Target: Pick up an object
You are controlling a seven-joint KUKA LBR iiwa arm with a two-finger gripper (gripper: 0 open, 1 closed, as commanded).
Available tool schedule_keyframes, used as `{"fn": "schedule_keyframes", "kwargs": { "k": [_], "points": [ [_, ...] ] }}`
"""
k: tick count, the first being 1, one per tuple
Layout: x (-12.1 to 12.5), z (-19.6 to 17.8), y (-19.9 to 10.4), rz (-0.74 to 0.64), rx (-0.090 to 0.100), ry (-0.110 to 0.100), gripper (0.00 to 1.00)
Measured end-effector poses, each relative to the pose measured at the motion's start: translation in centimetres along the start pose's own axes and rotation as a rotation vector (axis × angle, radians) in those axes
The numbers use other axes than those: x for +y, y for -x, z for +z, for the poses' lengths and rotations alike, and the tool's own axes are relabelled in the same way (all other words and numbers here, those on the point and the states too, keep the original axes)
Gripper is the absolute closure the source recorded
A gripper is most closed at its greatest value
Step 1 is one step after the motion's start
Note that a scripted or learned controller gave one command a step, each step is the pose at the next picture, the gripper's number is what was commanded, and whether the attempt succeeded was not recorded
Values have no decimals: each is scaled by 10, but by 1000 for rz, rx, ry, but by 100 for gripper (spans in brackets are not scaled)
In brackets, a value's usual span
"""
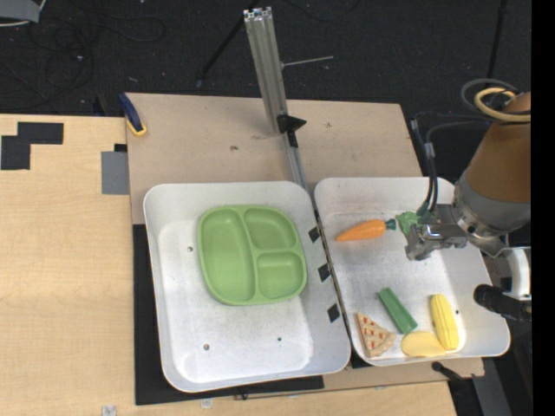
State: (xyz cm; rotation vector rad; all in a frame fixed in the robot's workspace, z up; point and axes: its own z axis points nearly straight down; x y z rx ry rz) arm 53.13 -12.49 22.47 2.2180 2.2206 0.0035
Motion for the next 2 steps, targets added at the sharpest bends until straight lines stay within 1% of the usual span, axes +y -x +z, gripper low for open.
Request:
{"fn": "schedule_keyframes", "kwargs": {
  "k": [1, 2],
  "points": [
    [1, -18, 1, 0, 0, -3, 100],
    [7, -23, -47, -3, 2, -4, 100]
  ]
}}
